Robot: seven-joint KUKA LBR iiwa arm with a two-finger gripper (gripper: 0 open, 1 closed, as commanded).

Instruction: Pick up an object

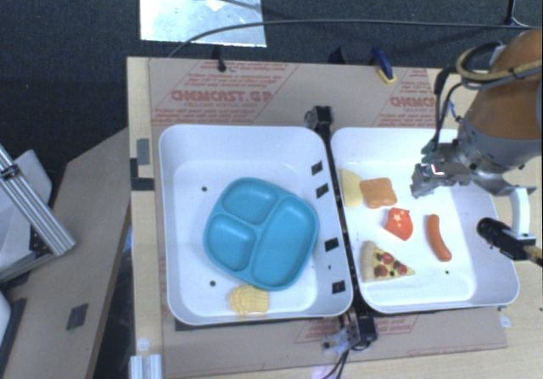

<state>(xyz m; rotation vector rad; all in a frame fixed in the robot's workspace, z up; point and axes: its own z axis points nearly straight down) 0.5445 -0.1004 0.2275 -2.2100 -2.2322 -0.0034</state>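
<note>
The right bin [488,288] holds a pale yellow wedge [349,186], an orange toast-like piece [378,192], a red strawberry-like piece [399,223], a red-orange sausage [438,237] and a pizza slice [386,263]. My gripper [427,179] hangs over the upper middle of this bin, just right of the orange piece and above the red piece and the sausage. Nothing can be seen held in it. The grey arm with its orange band [509,106] comes in from the right.
The left bin [182,199] holds a blue divided plate [260,233] and a yellow corn piece [249,299] near its front wall. A black divider [333,199] runs between the bins. Cables loop around the arm's wrist at the right.
</note>
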